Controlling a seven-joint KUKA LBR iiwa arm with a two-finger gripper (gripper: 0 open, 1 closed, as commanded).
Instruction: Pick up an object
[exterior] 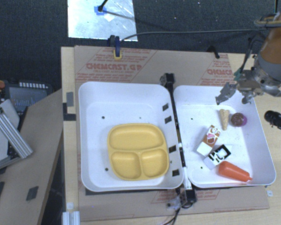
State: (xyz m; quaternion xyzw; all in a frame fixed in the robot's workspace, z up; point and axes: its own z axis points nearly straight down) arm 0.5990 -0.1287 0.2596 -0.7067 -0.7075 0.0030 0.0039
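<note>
Gripper (235, 93) open, nothing between the fingers, hovering over the far edge of the right bin (267, 149). Closest pick: cream cone (224, 118), just nearer and slightly left, long axis running near-far. Purple ball (238, 120) beside it to the right. Orange carrot (233, 171) far nearer.

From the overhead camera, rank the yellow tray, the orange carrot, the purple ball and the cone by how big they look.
1. yellow tray, by far the largest
2. orange carrot
3. cone and purple ball: the cone is longer, the ball rounder; too close to rank.
</note>
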